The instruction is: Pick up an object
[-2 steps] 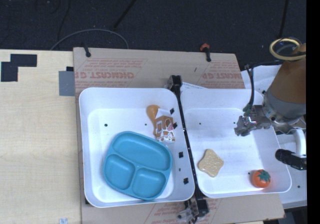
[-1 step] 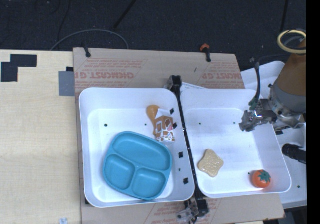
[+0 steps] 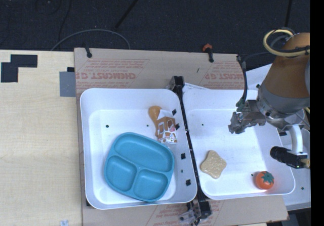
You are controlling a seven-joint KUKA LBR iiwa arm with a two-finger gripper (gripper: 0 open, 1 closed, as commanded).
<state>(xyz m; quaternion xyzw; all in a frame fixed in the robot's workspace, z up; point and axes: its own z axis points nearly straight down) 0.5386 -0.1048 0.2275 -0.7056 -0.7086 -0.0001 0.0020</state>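
In the right bin [image 3: 223,119] lie a tan star-shaped cookie [image 3: 213,164] near the front and an orange tomato-like toy [image 3: 264,180] in the front right corner. My gripper [image 3: 239,124] hangs over the right bin's middle, above and right of the cookie, with nothing visible between its fingers. The left bin [image 3: 96,119] holds a blue divided plate [image 3: 139,166], a small printed packet [image 3: 166,130] and a tan piece [image 3: 154,113] at the divider side.
A black divider bar [image 3: 183,134] runs between the two bins. The arm's grey body and orange band [image 3: 288,68] cover the right bin's far right side. Cardboard [image 3: 152,71] lies under the bins, with a wooden bench [image 3: 35,134] to the left.
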